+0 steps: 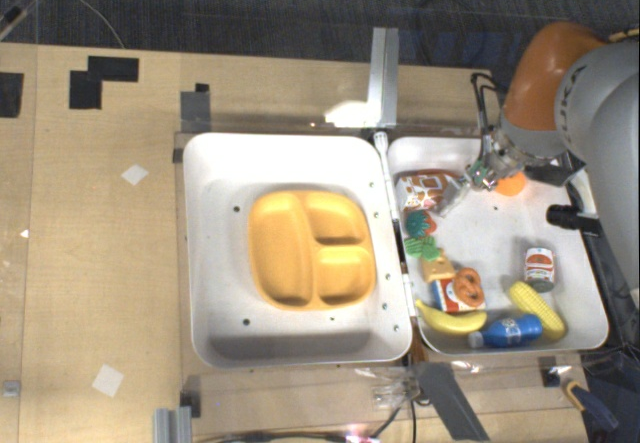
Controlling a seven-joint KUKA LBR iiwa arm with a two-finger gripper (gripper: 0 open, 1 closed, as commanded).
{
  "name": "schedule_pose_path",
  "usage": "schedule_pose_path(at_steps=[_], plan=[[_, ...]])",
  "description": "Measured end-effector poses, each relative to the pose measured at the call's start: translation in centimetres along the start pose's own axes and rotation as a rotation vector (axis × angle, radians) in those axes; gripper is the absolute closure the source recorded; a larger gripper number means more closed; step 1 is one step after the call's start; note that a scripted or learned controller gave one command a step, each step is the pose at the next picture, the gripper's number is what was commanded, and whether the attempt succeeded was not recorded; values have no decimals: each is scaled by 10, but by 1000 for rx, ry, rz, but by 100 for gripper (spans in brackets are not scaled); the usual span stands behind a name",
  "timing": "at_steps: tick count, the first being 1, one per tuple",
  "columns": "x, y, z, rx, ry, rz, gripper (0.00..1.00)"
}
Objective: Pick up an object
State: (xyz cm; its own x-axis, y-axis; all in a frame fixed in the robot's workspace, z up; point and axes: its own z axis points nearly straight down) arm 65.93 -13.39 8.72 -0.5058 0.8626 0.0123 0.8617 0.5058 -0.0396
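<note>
right bin point(590, 326) holds corn point(536, 308) lying diagonally; gripper point(484, 175) state unclear.

The wooden bench point(90, 261) bears two white bins point(210, 231) side by side (plus, seemingly, black tape marks point(100, 76)).

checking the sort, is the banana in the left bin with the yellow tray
No, the banana lies in the right bin, near its front edge, while the yellow tray sits alone in the left bin.

Bright even overhead light washing over the white bins point(210, 231), glare spot shining on the left bin's back rim, soft shadows pooling inside, slightly soft focus throughout
</note>
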Motion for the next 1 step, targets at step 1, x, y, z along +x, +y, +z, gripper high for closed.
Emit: schedule_pose_path(at_steps=[1], plan=[[-5,-3,1,3,9,87,0]])
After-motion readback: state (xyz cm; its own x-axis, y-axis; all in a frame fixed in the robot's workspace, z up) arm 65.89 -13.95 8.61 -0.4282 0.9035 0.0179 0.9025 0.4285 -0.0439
